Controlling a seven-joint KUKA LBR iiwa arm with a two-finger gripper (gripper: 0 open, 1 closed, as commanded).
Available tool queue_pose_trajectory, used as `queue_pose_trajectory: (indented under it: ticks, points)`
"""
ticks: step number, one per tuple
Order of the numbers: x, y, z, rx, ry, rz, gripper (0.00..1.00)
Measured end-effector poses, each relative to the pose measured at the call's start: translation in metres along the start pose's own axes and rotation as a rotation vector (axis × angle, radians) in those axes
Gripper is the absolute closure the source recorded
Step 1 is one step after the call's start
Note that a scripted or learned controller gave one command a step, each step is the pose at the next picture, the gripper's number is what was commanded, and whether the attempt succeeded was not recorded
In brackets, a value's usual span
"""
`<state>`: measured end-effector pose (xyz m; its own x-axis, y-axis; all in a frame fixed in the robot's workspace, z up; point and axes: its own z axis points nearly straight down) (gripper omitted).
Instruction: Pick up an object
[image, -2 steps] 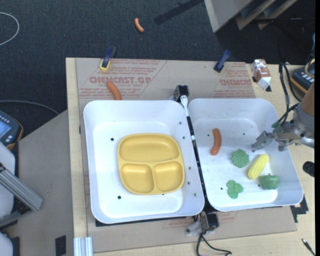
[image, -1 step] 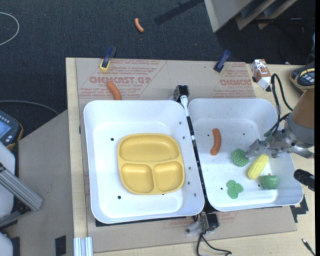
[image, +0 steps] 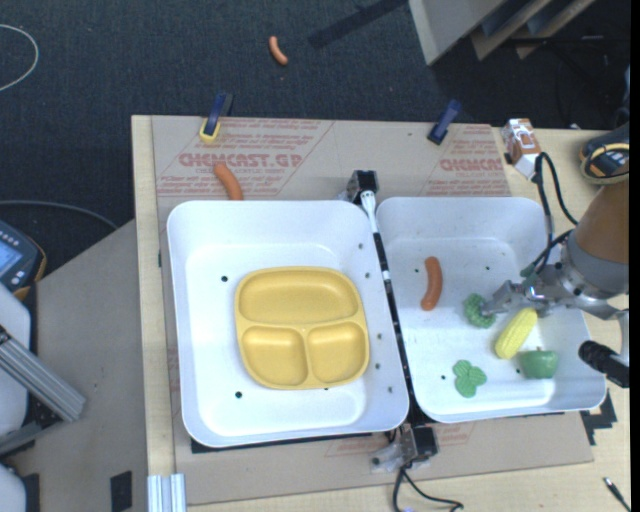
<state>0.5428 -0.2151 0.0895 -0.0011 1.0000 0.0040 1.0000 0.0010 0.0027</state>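
Arm: the grey arm (image: 600, 250) with its orange band came in from the right edge, above the right bin's right wall.

Gripper: the gripper (image: 512, 296) was low inside the right bin, pointing to the left; whether its fingers were spread or pressed together, I could not tell, and nothing was seen between them.

Right bin: the right bin (image: 440, 225) had much bare white floor in its upper half and along its left wall; the toys stood crowded in the lower right part.

Sausage: an orange sausage (image: 431, 283) lay alone near the middle left, well apart from the walls, with free floor on all sides.

Green pieces: a green piece (image: 478, 311) lay just beside the gripper tip; a second one (image: 467, 377) sat near the front wall.

Corn: a yellow corn cob (image: 515, 332) lay tilted just under the gripper, close to a green pepper (image: 539, 364) near the front right corner.

Left bin: the left bin (image: 200, 300) held a yellow divided tray (image: 300, 327) in its centre, with a bare margin all around.

Bench: a second sausage (image: 229, 181) lay on the cardboard (image: 300, 150) behind the left bin.

Floor: a third sausage (image: 278, 49) lay on the dark floor, beyond the bench.
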Motion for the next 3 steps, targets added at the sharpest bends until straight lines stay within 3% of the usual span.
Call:
queue_pose_trajectory:
  ticks: [1, 3]
  points:
    - [-0.001, 0.000, -0.010, -0.005, -0.006, 0.000, 1.00]
    - [-0.005, 0.003, -0.097, -0.004, -0.008, 0.000, 1.00]
